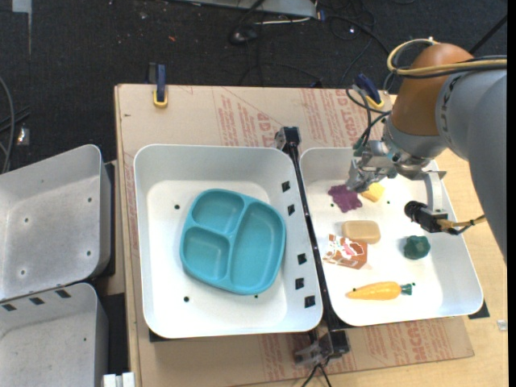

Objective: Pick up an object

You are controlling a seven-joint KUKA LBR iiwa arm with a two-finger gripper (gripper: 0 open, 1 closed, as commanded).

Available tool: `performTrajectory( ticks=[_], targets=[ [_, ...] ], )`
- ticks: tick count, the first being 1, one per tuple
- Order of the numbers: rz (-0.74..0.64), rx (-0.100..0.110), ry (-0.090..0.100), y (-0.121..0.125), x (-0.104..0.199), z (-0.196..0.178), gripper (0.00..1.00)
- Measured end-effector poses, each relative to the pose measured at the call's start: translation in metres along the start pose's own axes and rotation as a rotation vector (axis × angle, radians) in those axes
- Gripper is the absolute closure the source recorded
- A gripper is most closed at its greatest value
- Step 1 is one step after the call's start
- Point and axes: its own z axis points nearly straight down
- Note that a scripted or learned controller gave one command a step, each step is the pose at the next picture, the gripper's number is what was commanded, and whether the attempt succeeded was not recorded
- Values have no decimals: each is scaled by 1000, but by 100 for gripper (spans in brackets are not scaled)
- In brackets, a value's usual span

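Starting at the left, the left bin (153, 216) is holding a teal divided plate (234, 240), which I am leaving alone. My work is lying in the right bin (459, 297). My tool (369, 170) is hanging low at that bin's far end, and the purple piece (345, 198) is sitting just beside it, toward the left and a little nearer the camera. The yellow piece (372, 193) is lying right under my tool's near edge, so it looks the closest target. I cannot tell whether my tool is released or clenched, since the wrist and cables are covering it. Nearer the camera the tan block (362, 231), the red-and-white packet (347, 252), the carrot (376, 291) and the green lump (417, 247) are resting well apart from my tool
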Motion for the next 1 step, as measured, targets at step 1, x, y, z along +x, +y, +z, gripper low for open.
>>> performTrajectory(
  ticks=[1],
  targets=[
    [-3,-3,0,10,0,-47,100]
  ],
)
